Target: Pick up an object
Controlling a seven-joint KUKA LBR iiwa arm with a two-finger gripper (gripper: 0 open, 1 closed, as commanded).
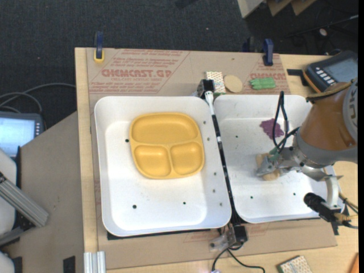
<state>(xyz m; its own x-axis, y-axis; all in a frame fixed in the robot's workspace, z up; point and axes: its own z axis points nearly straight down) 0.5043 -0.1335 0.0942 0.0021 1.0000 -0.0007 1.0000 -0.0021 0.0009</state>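
Bench: board-topped, printed red lettering along the far edge; two blue clamps, one at the far-left corner and one toward the far right.
Left bin: white, shallow; holds a yellow divided plate with one large section and two smaller ones, lying flat in the far half of the bin.
Right bin: white, shallow; touches the left bin along a dark seam between them.
Purple object: small, irregular, lying on the floor of the right bin toward its far side, apart from the gripper.
Tan object: small, pale brown piece on the right bin floor near mid-bin, directly at the gripper tip; contact likely but not certain at this resolution.
Arm: grey with orange band, entering from the right and angled down into the right bin; a black cable runs up along it.
Gripper: low over the right bin floor, at the tan object; finger state cannot be resolved, since the tip is small and blurred against the object.
Behind the bins: round tan disc, green item, small patterned tag, all on the board near the far rim.
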